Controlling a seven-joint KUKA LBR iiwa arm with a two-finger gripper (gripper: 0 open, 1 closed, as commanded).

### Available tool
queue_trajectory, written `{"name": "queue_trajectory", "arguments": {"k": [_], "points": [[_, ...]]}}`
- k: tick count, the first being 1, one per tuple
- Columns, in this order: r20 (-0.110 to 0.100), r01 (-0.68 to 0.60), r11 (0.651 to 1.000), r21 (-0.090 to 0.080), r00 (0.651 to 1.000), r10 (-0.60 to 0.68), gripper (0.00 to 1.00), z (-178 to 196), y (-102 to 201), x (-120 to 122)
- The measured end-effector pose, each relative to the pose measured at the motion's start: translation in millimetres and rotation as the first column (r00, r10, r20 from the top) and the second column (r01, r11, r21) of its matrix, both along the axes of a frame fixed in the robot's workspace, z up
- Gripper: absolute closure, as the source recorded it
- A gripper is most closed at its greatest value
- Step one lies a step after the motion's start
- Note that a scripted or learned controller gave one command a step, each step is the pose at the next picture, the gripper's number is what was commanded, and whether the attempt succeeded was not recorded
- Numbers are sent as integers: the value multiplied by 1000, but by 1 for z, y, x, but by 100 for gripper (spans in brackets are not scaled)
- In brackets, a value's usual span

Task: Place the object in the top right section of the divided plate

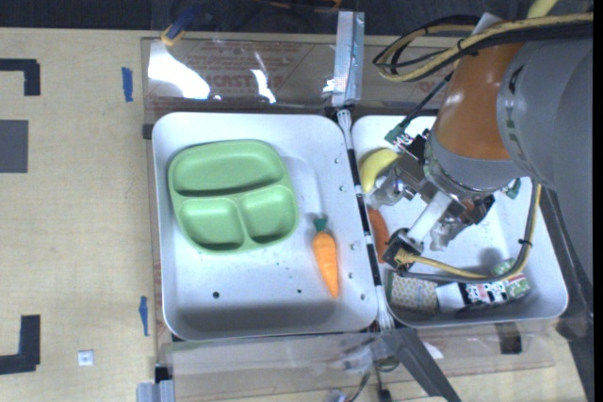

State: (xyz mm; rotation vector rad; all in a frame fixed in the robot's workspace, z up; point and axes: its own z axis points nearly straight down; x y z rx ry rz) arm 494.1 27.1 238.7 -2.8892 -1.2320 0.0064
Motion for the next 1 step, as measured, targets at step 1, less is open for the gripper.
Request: {"name": "queue_trajectory", "arguments": {"k": [1], "points": [[-4, 341, 940, 0, 940, -341, 0, -57, -65, 26]]}}
